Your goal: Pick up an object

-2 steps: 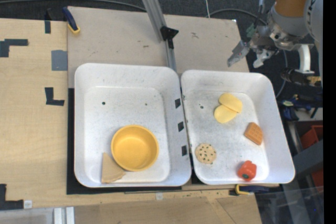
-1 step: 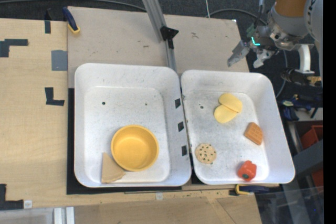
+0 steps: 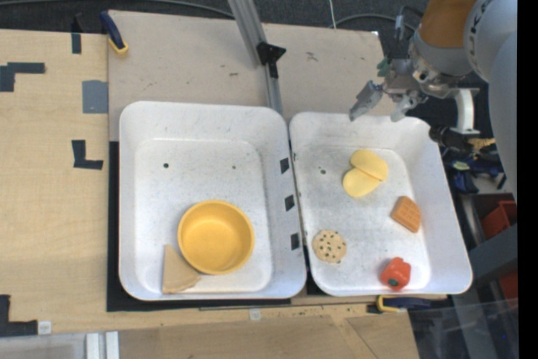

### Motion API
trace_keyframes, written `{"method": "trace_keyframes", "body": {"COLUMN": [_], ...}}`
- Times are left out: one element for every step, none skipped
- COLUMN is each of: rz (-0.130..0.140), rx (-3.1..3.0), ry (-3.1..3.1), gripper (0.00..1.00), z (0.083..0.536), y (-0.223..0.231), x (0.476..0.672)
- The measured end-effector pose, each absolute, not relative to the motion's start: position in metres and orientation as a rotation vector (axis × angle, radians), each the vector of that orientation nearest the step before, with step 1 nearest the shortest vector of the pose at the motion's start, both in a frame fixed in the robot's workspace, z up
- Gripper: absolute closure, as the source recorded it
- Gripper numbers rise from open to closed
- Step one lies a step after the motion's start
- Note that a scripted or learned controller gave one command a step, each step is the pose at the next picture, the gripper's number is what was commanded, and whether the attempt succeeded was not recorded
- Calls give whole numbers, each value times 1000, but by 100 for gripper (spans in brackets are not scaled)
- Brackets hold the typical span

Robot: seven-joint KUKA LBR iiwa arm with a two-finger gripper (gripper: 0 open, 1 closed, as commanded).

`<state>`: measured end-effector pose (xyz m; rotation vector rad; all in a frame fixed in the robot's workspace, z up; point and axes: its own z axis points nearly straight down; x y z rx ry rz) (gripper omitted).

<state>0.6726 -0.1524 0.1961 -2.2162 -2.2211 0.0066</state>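
My gripper [image 3: 380,106] hangs over the far rim of the right bin [image 3: 437,172], fingers spread open with nothing between them. Below it in that bin lie a pale yellow two-lobed piece [image 3: 365,173], an orange-brown block [image 3: 406,213], a round chocolate-chip cookie [image 3: 329,246] and a red pepper-like toy [image 3: 396,272]. The left bin [image 3: 143,139] holds a yellow bowl [image 3: 215,236] resting partly on a tan wedge [image 3: 176,273] at its near side.
A slanted metal pole [image 3: 244,0] with a black clamp rises behind the seam between the bins. Cables run across the dark floor at the back. A blue-and-yellow clamp [image 3: 113,33] sits at the board's far left corner.
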Motion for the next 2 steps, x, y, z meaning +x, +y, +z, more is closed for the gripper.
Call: {"method": "trace_keyframes", "body": {"rz": [7,13], "rx": [-2216,-2218], "ry": [-2221,-2214], "gripper": [0,0], "z": [141,109], "y": [-142,-144], "x": [675,674]}}
